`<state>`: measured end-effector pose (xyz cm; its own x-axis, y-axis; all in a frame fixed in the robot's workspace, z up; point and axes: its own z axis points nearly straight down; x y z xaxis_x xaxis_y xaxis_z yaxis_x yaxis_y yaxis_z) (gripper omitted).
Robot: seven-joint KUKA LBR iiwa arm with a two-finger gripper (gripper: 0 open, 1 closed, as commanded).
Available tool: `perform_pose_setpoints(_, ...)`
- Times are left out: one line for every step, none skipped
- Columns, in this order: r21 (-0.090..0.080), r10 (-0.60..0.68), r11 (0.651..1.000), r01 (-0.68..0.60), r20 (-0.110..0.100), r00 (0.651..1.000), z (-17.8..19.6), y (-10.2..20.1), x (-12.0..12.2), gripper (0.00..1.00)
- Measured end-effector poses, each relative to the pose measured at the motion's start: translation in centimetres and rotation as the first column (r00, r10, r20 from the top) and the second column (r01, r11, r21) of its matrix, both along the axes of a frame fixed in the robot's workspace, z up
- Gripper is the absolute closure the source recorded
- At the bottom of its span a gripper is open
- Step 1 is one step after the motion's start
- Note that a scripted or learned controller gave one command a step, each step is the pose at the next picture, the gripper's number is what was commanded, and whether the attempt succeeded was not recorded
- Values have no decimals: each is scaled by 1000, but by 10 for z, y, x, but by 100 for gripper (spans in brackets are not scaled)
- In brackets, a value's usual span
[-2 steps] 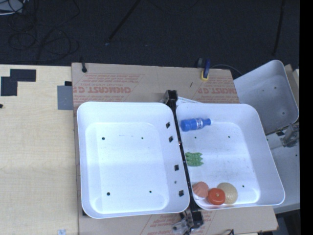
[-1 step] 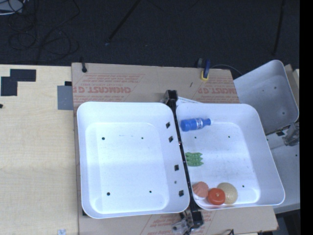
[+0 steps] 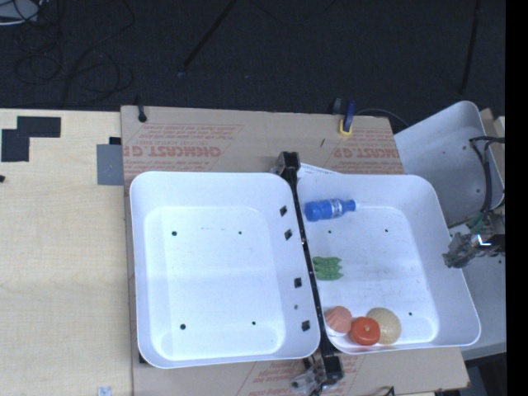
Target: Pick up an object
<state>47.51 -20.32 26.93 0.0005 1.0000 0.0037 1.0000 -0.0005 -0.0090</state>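
The small dark gripper hangs at the right bin's outer rim, above the edge rather than over any object, so no pick is under way yet; it carries nothing, and at this size I cannot tell how it is set.

The candidates all lie in the right-hand shallow white plastic bin. A blue plastic bottle with a white cap lies on its side near the far left corner, apart from the rest. A small green leafy piece lies flat by the left wall. In the near left corner three round things crowd together, probably having rolled there: a pinkish round piece, a red round piece and a pale tan ball, touching or nearly so.

The left-hand white bin sits just beside, joined by a black divider strip.

The brown cardboard sheet under both bins bears red print, upside down, reading "CHEMCAST GP".
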Motion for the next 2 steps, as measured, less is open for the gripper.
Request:
perform_pose_setpoints(-2, -1, 1000, 1, 5, 1000, 14, -2, 1, 100)
perform_pose_setpoints(-1, -1, 1000, 1, 3, 1000, 24, -2, 0, 100)
